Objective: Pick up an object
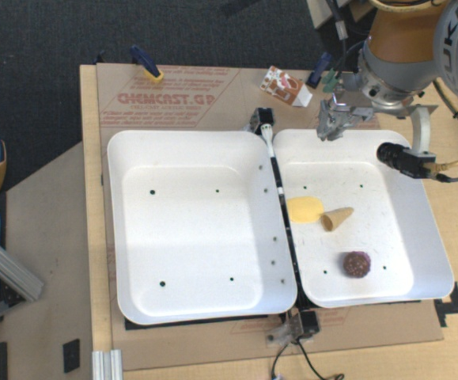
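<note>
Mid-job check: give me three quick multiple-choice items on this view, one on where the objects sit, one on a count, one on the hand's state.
1. Which bin holds the objects?
A. Left bin
B. Right bin
C. Both

2. How many objects lie in it?
A. One
B. Three
C. Five

3. The hand is:
A. Gripping the cone
B. Raised over the bin's far edge, holding nothing
C. Resting in the left bin

Key: 1 B, the yellow piece, tan cone and dark round piece lie in the right bin. 2 B, those three. 3 B, the hand hangs there, nothing between its fingers.

Arm (418, 22) cut off by top and right edges.
</note>
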Controlling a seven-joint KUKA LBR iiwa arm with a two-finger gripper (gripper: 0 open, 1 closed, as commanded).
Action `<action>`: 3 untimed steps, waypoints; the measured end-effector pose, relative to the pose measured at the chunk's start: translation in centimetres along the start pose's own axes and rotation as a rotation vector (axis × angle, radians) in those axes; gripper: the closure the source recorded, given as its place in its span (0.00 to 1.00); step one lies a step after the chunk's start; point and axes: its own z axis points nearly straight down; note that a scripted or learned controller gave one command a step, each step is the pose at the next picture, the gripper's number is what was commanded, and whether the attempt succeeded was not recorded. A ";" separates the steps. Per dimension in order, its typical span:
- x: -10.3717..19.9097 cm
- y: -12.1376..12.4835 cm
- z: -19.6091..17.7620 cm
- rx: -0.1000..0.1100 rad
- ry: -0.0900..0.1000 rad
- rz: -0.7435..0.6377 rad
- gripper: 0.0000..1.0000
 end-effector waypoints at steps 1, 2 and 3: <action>-8.8 2.5 1.9 -0.001 -0.008 0.017 1.00; 3.8 0.5 2.8 0.007 0.001 0.000 1.00; 9.5 -1.0 -14.0 -0.019 0.000 0.002 1.00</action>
